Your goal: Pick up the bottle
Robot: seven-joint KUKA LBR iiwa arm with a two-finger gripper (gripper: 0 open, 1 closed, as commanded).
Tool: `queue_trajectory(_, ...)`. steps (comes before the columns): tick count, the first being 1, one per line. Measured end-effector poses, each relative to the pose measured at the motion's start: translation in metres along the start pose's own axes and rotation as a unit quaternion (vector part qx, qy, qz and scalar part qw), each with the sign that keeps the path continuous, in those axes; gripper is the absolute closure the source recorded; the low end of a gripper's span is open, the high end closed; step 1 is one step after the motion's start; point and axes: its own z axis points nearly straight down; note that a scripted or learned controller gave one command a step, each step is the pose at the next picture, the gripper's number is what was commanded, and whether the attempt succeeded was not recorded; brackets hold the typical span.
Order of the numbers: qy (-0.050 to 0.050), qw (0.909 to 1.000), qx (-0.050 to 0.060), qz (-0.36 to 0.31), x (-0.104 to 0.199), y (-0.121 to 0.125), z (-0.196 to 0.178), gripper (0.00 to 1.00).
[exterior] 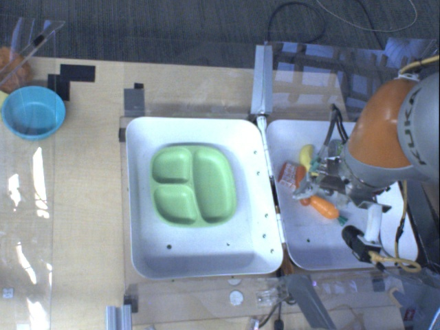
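Orange bottle (324, 207) lies flat, axis left-right; gripper (317, 177) above, state unclear.

Robotics lab setup. Pale wood table (82, 205) carries two shallow white bins (199, 253) side by side, fixed with metal brackets (262, 81). Grey KUKA arm with orange band (385, 133) reaches in from the right. Loose black cables (302, 9) trail over grey carpet floor (172, 12). Clear plastic sheeting (27, 239) at left, black tape marks (69, 78) on the table.
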Motion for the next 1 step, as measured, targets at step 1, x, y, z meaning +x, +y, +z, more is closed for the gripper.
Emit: queue_trajectory(1, -0.001, 0.9947, -0.004, 0.103, -0.0840, 0.0233, -0.1379, 0.00)
